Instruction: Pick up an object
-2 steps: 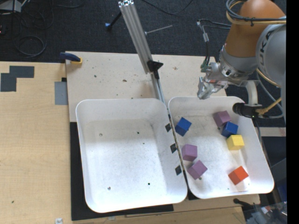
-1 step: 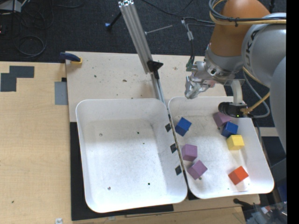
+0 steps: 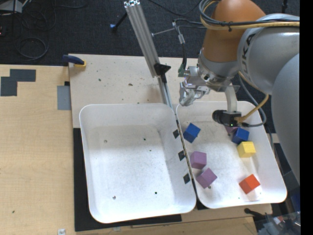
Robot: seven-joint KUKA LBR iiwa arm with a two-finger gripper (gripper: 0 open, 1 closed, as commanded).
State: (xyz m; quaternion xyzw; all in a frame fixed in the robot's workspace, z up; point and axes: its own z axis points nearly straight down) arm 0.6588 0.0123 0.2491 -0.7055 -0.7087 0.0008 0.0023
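The arm (image 3: 254, 48) reaches in from the right, its orange band high in the view, and its gripper (image 3: 188, 98) hangs over the far edge of the right bin (image 3: 274, 190), close to the divide between the two bins. The fingers (image 3: 186, 100) point downward and look drawn close together with nothing between them, though from this slanted angle and at this size I cannot tell for certain whether they are open or closed.

The objects to pick up all lie in the right bin. A blue cube (image 3: 191, 131) sits nearest the gripper, just below it and beside the bin's left wall. Farther toward the front, two purple cubes lie near each other along the same wall: one purple cube (image 3: 198, 159) and, just in front of it, a second purple cube (image 3: 206, 177), tilted on the bin floor. On the right side of the bin a smaller blue block (image 3: 240, 135) touches a yellow cube (image 3: 246, 149) just in front of it. An orange cube (image 3: 250, 183) rests near the front right corner, apart from the others.

The left bin (image 3: 93, 180) stands beside the right one on the bench (image 3: 112, 80). A slanted metal bar (image 3: 144, 33) rises from the divide toward the back.
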